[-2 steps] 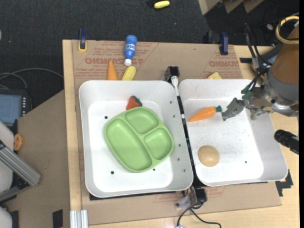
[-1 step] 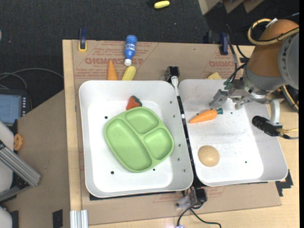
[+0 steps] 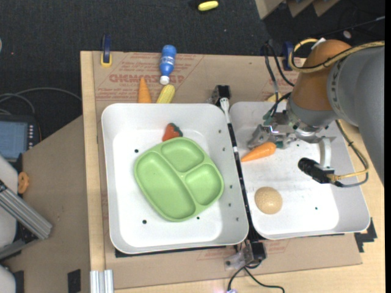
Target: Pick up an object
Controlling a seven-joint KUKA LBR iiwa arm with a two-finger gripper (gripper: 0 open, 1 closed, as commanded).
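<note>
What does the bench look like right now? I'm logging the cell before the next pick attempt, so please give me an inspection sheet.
Surface: cardboard-covered bench bearing left bin and right bin.
Job's things: carrot and tan ball in right bin; green divided plate and orange-red piece in left bin.
Clutter: blue-capped bottle, small carrot and corn on the bench behind left bin.
Grippers: gripper low in right bin, beside the carrot's thick end.
Cables: black cable over right bin.
Surroundings: yellow item on dark floor.
</note>
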